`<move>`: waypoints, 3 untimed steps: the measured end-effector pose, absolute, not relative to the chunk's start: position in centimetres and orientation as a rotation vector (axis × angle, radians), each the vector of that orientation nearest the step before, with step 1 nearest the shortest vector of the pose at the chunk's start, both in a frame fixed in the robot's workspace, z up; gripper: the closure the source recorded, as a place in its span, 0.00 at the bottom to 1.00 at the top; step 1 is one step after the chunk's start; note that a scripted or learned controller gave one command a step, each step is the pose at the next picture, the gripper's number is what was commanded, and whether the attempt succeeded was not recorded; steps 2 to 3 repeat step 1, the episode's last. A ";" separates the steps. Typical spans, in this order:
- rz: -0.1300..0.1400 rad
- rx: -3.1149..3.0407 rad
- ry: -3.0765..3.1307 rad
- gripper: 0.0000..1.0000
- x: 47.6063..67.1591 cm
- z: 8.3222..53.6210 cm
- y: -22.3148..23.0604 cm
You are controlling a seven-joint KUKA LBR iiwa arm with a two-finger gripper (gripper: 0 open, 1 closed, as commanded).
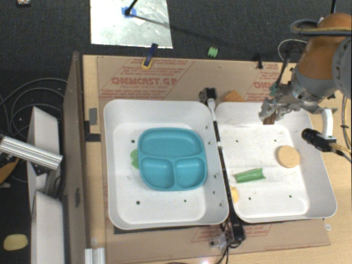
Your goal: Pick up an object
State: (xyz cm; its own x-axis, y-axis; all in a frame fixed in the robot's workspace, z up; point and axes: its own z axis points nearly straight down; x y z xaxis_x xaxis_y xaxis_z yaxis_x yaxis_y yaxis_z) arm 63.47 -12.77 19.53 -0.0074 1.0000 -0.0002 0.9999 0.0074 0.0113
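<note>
While reaching in from the right, arm [322,54] bent over right bin [316,202], claw [270,113] state unclear

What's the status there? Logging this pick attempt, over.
Gripper over right bin's far edge, nothing seen held. Tan disc and green piece lie free below. Path unobstructed.

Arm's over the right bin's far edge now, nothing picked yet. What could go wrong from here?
1. The gripper hangs near the right bin's far rim, away from the tan disc and green piece; a descent here likely grabs nothing.
2. The disc lies flat, so it may slip out.
3. The yellow piece hugs the divider, hard to reach.
</note>
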 end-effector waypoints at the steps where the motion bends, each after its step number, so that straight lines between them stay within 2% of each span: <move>1: 0.006 2.209 2.233 1.00 61.2 21.5 -6.3; 3: 0.006 2.209 2.233 1.00 61.2 21.5 -6.3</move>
